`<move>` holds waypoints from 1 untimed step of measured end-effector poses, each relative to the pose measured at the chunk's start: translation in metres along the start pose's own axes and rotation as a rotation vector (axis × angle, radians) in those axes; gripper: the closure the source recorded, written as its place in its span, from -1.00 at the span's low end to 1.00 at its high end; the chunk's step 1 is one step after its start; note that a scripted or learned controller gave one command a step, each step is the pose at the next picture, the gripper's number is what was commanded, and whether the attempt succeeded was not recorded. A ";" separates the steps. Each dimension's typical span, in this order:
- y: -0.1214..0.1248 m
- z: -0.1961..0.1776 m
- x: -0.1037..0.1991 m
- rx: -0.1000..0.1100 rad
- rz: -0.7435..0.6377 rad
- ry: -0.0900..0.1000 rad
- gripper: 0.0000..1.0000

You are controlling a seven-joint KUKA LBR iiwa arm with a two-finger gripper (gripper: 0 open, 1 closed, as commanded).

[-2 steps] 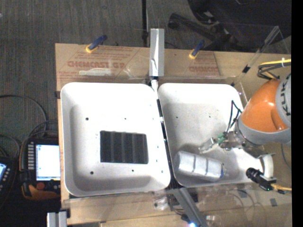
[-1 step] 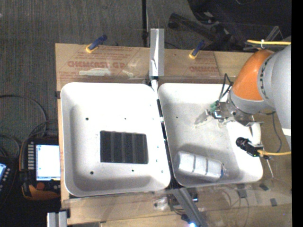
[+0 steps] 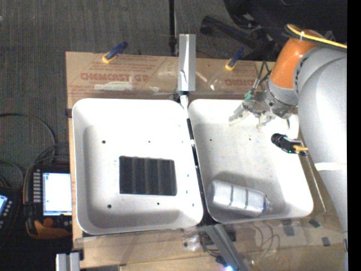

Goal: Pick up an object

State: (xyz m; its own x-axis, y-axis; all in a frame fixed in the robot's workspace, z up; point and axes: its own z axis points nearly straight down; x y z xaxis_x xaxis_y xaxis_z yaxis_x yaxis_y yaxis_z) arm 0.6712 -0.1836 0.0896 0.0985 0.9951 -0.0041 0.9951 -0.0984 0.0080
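The grey arm with the orange band reaches in from the right and holds its two-finger gripper [image 3: 252, 116] over the upper part of the right-hand shallow white bin [image 3: 210, 145]. Its pale fingers [image 3: 236, 116] are spread apart and released, with nothing between them, which suits a hand poised above the bin before it goes down for a grasp.

The only loose thing in that bin is a clear plastic bottle with a white label [image 3: 238, 198], lying on its side against the near wall, well apart from the gripper. It probably rests there because the bin floor slopes up at the edges.

The left-hand white bin [image 3: 90, 151] carries a dark ribbed rectangular panel [image 3: 147, 176] flat on its floor. Both bins sit side by side on the brown worktop [image 3: 113, 75]
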 end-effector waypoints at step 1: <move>-0.108 -0.066 -0.034 0.009 0.028 0.000 -1.00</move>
State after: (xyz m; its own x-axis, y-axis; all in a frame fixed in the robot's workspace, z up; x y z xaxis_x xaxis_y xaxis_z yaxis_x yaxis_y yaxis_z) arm 0.5600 -0.2060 0.1552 0.1263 0.9920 -0.0037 0.9920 -0.1263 -0.0005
